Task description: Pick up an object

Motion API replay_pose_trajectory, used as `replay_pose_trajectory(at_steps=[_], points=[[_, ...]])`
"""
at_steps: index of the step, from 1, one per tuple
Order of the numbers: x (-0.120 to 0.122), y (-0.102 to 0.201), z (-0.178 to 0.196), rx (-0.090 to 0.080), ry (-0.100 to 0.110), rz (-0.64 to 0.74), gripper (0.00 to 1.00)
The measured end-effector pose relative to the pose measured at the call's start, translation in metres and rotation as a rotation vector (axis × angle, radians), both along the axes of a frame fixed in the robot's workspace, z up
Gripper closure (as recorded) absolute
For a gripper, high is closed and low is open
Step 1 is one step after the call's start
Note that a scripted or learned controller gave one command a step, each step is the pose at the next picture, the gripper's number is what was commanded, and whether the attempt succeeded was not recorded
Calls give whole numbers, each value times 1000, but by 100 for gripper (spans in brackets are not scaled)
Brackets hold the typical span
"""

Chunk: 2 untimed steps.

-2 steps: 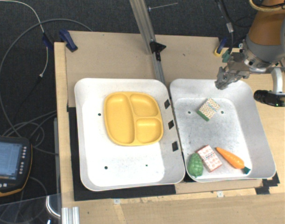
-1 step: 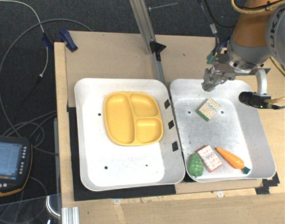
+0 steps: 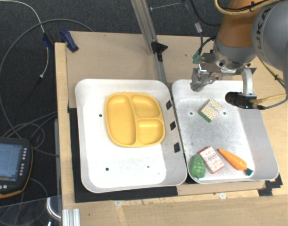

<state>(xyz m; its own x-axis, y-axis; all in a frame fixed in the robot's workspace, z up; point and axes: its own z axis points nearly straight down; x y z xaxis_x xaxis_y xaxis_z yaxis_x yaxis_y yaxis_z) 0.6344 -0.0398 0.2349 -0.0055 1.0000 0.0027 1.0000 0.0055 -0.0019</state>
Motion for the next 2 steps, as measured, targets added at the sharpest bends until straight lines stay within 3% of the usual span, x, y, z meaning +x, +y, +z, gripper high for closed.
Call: replay_pose_trajectory(at_steps=[2], points=[[8, 109, -8, 0, 2, 0, 100]])
